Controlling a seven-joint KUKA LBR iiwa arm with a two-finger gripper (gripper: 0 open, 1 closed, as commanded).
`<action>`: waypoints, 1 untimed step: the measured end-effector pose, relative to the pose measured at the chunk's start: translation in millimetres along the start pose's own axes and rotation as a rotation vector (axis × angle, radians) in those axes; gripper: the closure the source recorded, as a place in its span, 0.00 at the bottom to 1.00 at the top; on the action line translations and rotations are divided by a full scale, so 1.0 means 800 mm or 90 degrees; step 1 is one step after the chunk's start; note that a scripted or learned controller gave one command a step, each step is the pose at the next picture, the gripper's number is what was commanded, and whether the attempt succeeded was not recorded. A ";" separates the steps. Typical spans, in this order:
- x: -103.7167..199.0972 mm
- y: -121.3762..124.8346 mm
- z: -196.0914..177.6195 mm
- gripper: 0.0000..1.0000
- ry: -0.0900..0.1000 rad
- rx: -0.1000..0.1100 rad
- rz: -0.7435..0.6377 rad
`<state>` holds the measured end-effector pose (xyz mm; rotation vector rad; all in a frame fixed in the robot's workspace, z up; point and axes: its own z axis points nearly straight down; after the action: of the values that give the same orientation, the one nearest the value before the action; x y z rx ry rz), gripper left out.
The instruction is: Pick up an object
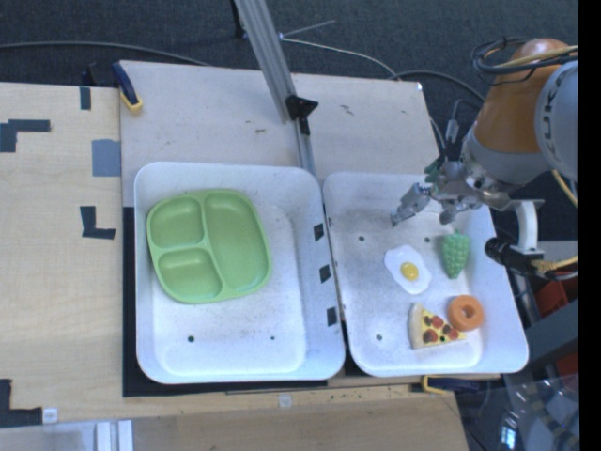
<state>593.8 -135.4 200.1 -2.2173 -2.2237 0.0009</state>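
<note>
Hovering at the upper part of the right bin (pixel 498 341), the gripper (pixel 427 208) hangs with fingers spread apart, grasping nothing, apparently poised to descend. Below it toward lower right lie candidates: fried egg toy (pixel 408 271), green grapes toy (pixel 455 254), donut (pixel 465 312), pizza slice (pixel 432 328). A green divided plate (pixel 208 245) sits in the left bin (pixel 225 360).

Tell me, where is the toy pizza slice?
The pizza slice lies in the right bin, near its front edge, beside the donut and below the fried egg.

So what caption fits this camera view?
Robot hand open above toy foods in the right bin; green tray in the left.
</note>
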 end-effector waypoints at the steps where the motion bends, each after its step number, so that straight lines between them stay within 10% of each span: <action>1: 0.000 0.000 0.000 0.00 0.000 0.000 0.000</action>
<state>593.8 -135.4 200.2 -2.2170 -2.2240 0.0009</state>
